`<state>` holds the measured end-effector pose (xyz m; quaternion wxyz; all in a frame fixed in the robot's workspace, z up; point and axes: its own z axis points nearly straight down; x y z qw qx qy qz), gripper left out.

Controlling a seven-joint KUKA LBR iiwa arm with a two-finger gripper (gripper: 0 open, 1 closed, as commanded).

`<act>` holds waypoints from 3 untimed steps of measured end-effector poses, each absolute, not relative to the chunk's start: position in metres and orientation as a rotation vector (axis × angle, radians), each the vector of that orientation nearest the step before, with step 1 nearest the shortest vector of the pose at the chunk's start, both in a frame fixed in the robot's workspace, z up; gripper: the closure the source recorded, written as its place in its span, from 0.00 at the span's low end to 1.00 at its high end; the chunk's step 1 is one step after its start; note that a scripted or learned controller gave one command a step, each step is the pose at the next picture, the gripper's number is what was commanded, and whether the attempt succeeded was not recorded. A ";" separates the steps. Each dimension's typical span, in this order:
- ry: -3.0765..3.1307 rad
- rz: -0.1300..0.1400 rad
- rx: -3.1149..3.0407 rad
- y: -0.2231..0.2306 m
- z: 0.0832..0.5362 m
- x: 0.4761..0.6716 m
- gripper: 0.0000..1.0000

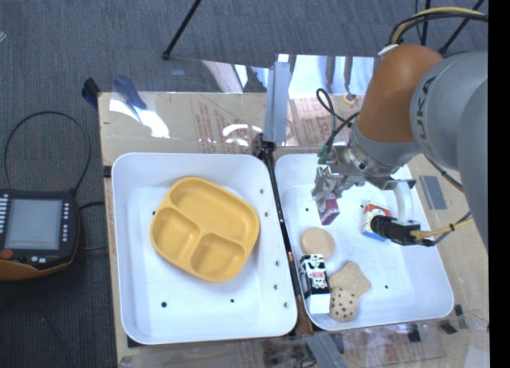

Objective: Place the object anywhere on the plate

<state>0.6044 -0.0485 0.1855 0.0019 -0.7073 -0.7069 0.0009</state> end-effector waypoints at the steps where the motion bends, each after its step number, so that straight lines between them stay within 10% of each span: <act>1: -2.223 0.006 -2.211 0.029 0.185 0.579 1.00; 2: -2.223 0.006 -2.215 0.091 0.196 0.611 1.00; 3: -2.219 0.009 -2.217 0.114 0.191 0.572 1.00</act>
